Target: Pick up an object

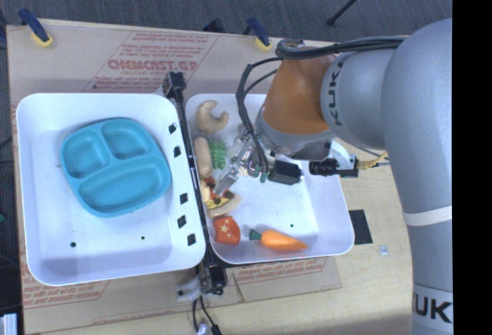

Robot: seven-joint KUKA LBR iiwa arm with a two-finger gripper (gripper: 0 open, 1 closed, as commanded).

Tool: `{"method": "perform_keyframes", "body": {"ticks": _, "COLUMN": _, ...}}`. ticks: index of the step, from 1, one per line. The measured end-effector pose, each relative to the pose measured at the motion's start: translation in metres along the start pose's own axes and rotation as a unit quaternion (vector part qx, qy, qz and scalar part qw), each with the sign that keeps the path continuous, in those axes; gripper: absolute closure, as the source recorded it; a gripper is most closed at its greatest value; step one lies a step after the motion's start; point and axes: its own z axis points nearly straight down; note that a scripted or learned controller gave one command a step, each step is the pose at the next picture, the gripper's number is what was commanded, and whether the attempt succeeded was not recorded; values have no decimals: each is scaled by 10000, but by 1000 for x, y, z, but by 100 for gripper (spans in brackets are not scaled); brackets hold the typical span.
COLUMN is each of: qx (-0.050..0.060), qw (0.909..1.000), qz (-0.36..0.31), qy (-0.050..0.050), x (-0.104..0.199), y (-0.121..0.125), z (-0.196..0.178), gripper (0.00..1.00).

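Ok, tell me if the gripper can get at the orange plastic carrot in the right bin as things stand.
Probably yes. The orange plastic carrot lies flat by the near wall of the right white bin, with bare floor around it except a red tomato-like piece to its left. The gripper hangs over other toys further back.

Count, fixed overhead view:

- White bins: 2. left bin [34,172] at frame left, right bin [330,210] at centre-right
- Blue divided plate [115,166]: 1, in the left bin; 3 compartments
- Toy food pieces in the right bin, those distinguishable: 5
  - cashew-shaped piece [210,118]: 1, upper left of bin
  - tan sausage-shaped piece [203,156]: 1
  - green piece [219,154]: 1, partly hidden
  - tomato [227,230]: 1, lower left of bin
  - carrot [278,240]: 1, bottom of bin
- Further small pieces under the wrist: number cannot be told
- Blue clamps: 2 along the top edge, one upper left [34,26], one top centre [258,31]
- Robot arm [400,95]: 1
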Motion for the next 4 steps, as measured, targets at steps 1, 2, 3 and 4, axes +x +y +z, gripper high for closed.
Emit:
{"method": "perform_keyframes", "body": {"ticks": 1, "qx": 10, "qw": 9944, "qz": -1051, "qy": 67, "x": -64, "y": 18, "z": 2, "gripper": 0}}
{"method": "perform_keyframes", "body": {"ticks": 2, "qx": 3, "qw": 9751, "qz": -2217, "qy": 34, "x": -62, "y": 27, "z": 1, "gripper": 0}}
{"method": "perform_keyframes", "body": {"ticks": 3, "qx": -7, "qw": 9753, "qz": -2208, "qy": 13, "x": -3, "y": -2, "z": 0, "gripper": 0}}
{"method": "perform_keyframes", "body": {"ticks": 4, "qx": -6, "qw": 9472, "qz": -3207, "qy": 36, "x": -14, "y": 15, "z": 1, "gripper": 0}}
